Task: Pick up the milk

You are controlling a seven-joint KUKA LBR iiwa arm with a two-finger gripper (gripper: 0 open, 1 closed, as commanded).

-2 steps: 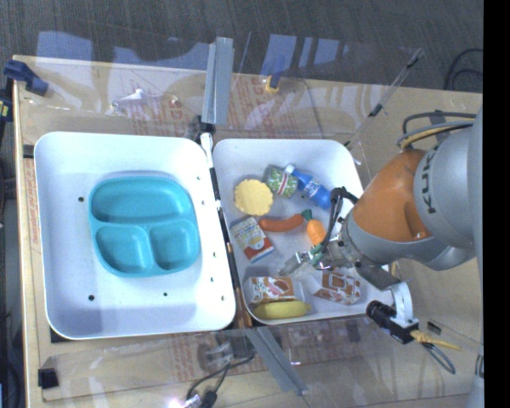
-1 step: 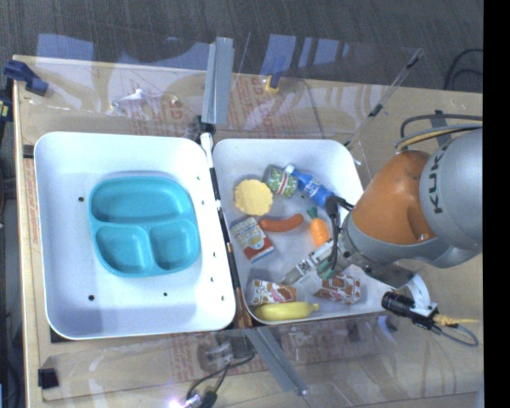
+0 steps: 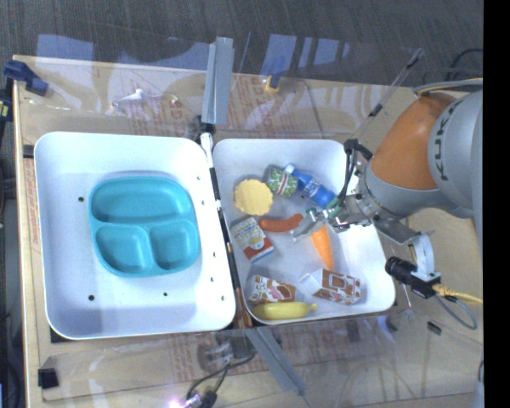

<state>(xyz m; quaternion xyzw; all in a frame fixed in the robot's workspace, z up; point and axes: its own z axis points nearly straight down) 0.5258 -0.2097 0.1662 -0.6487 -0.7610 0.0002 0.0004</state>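
Two small cartons lie near the front of the right bin (image 3: 361, 164). One is white with a brown and red print (image 3: 270, 290). The other is brown-red with a white top (image 3: 336, 288). I cannot tell which of them is the milk. My gripper (image 3: 320, 220) hangs over the middle of the bin, at the right end of a sausage (image 3: 278, 223) and the top of a carrot (image 3: 323, 248). It is well behind both cartons and touches neither. Nothing shows in its grasp.
The right bin also holds a yellow round item (image 3: 252, 195), a green can (image 3: 280, 179), a blue bottle (image 3: 316, 191), a red-and-white box (image 3: 251, 237) and a banana (image 3: 284, 310). A teal divided tray (image 3: 143, 224) lies in the left bin (image 3: 59, 168).
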